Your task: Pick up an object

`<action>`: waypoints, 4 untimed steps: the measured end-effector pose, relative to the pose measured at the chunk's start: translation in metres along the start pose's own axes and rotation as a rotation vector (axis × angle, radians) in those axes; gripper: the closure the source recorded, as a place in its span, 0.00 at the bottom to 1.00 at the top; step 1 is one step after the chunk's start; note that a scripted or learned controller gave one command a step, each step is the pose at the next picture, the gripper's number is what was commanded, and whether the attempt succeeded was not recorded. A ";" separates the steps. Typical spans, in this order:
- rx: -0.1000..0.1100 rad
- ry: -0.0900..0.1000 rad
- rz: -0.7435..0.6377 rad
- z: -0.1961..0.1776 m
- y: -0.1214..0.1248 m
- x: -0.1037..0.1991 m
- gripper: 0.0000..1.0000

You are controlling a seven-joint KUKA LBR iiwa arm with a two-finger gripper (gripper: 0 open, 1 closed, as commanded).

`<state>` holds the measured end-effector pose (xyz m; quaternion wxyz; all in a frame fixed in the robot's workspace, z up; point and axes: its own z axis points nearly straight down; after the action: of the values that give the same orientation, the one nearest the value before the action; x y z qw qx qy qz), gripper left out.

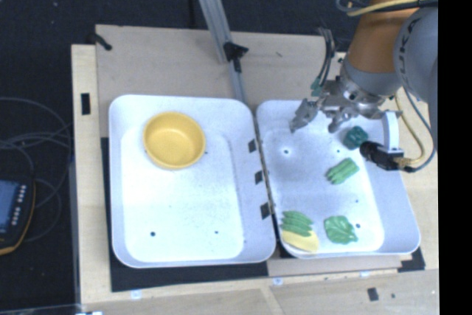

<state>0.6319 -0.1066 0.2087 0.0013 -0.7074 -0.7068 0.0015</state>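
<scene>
The pincer (321, 116) hangs spread and empty, as far as the slant view shows, over the right bin's (295, 166) far end, the teal object (355, 135) just to its right.

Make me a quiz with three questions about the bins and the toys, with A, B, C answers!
1. Where is the yellow bowl?
A. in the left bin
B. in the right bin
C. on the bare bench

2. How many bowls are in the bins?
A. three
B. two
C. one

3. Where is the gripper?
A. over the left bin
B. over the far part of the right bin
C. beyond the bench

Answers:
1 A: the bowl sits in the far left part of the left bin.
2 C: the yellow one is the lone bowl; the right bin has small green and yellow pieces.
3 B: it hangs above that bin's far end, nothing between its jaws.
</scene>
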 end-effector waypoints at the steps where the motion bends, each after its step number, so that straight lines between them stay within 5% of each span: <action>1: 0.000 0.000 0.000 0.056 -0.003 0.009 0.00; 2: 0.000 0.000 0.000 0.109 -0.004 0.008 0.00; 3: -0.006 0.001 0.001 0.095 -0.002 0.008 1.00; 4: -0.010 0.000 0.000 0.035 0.006 0.008 1.00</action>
<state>0.6380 -0.0983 0.1733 -0.0022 -0.7072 -0.7070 -0.0018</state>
